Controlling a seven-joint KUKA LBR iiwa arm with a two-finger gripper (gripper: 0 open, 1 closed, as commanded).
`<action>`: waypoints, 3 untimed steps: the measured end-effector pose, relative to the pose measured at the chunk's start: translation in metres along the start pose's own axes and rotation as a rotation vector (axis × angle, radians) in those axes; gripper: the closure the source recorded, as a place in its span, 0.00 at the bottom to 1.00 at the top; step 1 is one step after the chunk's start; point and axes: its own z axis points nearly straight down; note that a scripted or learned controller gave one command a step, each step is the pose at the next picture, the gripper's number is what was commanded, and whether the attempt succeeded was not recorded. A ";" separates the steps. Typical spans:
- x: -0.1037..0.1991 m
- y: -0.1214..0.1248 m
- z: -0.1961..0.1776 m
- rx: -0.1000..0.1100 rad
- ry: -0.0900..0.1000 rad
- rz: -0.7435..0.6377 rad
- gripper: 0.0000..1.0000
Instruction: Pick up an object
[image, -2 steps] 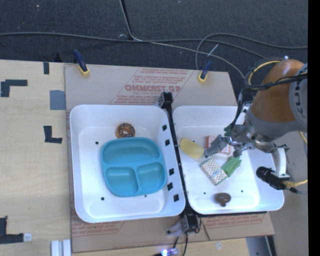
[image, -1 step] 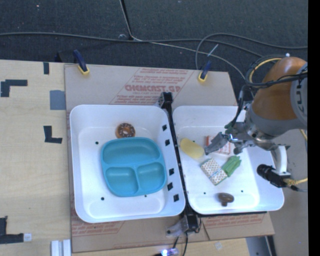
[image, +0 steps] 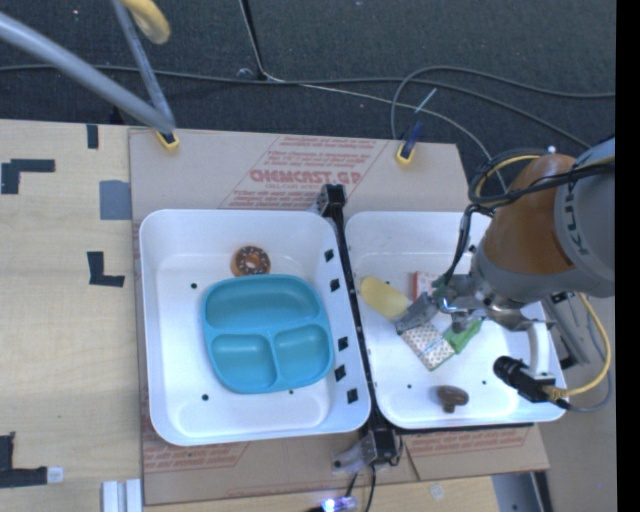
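left bin (image: 160, 300) sits toward the counter's (image: 60, 300) left half. it has a blue divided plate (image: 268, 332) in the middle and a little chocolate donut (image: 250, 261) just beyond the plate, up near the bin's far edge. nothing is going on over there.

right bin (image: 400, 230) is where the action is. near its left wall lies a pale yellow lump (image: 382, 296), maybe a lemon or a potato, hard to say. just right of it there's a small checkered packet (image: 431, 346) with a green thing (image: 463, 335) touching its right side, and a red-and-white box (image: 421, 283) peeking out behind. a small brown lump (image: 452, 398) sits alone by the near edge.

the pincer (image: 447, 312) is down right over the packet and green thing. its tips are buried in that clutter, so i honestly cannot tell if it's open or closed, or whether anything is in it.

if i were doing this step, i'd settle on one item, probably the packet, centre over it, keep clear of the neighbours, squeeze firmly, then lift straight up slowly so nothing drags along.
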 end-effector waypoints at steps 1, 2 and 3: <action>0.004 0.006 0.045 -0.007 -0.003 -0.001 0.00; 0.001 0.008 0.058 -0.015 -0.008 0.002 0.00; 0.003 0.010 0.046 -0.023 -0.007 -0.001 1.00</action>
